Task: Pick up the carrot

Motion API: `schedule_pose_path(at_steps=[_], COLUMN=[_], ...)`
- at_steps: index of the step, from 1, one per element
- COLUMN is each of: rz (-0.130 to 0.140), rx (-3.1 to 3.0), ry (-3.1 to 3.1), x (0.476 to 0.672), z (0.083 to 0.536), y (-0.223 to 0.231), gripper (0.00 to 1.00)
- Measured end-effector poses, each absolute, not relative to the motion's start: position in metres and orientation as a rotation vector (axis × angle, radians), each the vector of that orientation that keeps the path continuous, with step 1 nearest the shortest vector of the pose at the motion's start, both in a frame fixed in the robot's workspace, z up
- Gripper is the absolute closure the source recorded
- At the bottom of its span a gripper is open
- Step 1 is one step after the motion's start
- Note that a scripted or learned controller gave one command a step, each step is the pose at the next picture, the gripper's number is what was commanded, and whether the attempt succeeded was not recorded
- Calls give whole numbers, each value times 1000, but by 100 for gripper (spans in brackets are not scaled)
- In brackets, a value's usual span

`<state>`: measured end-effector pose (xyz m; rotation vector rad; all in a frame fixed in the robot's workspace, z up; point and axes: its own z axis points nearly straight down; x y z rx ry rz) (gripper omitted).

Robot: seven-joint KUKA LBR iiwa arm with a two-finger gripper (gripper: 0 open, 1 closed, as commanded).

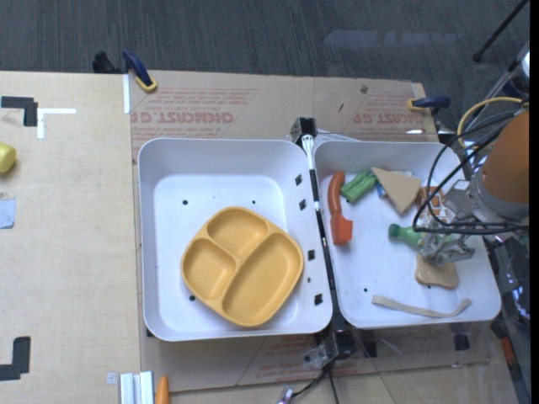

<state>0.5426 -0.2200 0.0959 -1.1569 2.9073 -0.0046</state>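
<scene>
The carrot (338, 212) is a long orange piece lying lengthwise in the right bin (370, 297), close to its left wall. My gripper (442, 247) hangs low over the right side of that bin, well to the right of the carrot and apart from it. It sits just above a flat tan piece (437, 273), with a small green item (403, 234) at its left. The arm's orange band (510, 168) rises behind it.
A green toy (359, 185) and a tan wedge (398, 189) lie at the back of the right bin, and a thin tan strip (421, 309) lies at its front. The left bin (153, 225) holds a yellow divided plate (242, 265). Cables (450, 162) loop near the arm.
</scene>
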Motion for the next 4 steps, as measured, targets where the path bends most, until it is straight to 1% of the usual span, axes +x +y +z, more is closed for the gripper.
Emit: schedule_pose_path(at_steps=[1, 2, 3, 4], rz=[-6, 2, 2, 3], rx=[-1157, -1423, -1290, -1349], ry=[2910, 2793, 2859, 2833], x=[542, 502, 479, 490], z=[95, 94, 192, 191], y=[-221, -158, -30, 42], gripper=[0, 0, 0, 0])
